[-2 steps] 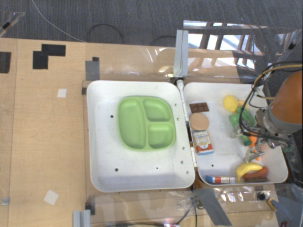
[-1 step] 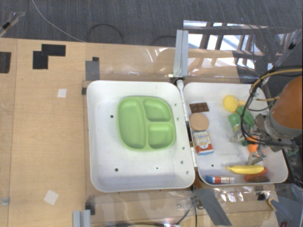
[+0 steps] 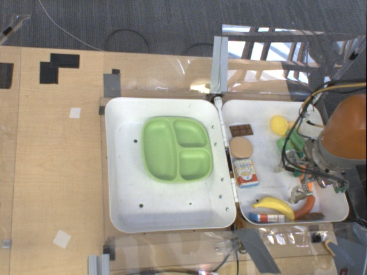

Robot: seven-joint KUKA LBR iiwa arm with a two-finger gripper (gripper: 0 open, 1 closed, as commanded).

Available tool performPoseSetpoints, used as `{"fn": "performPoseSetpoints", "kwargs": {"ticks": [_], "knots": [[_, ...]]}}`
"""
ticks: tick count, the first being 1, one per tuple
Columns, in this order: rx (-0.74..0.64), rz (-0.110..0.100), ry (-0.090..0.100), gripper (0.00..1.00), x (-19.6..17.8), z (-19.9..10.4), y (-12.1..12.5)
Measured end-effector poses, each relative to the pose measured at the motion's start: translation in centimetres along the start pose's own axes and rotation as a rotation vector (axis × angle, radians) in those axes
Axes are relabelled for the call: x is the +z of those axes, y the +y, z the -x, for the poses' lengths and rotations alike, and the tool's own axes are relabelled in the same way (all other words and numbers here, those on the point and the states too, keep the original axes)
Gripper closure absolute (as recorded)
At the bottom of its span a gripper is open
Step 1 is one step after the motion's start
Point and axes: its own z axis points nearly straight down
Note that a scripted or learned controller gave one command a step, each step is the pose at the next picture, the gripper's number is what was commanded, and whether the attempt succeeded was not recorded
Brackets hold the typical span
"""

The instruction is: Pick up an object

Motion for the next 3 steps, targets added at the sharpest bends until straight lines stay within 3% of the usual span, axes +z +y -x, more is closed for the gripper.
{"fn": "performPoseSetpoints", "kwargs": {"ticks": [1, 2, 3], "knots": [[0.071, 0.007, 0.007, 0.00, 0.4, 7.2, -3.6], [0.124, 0.005, 0.006, 0.00, 0.2, 2.7, -3.1], [0.042, 0.004, 0.003, 0.00, 0.1, 0.1, -2.2]]}}
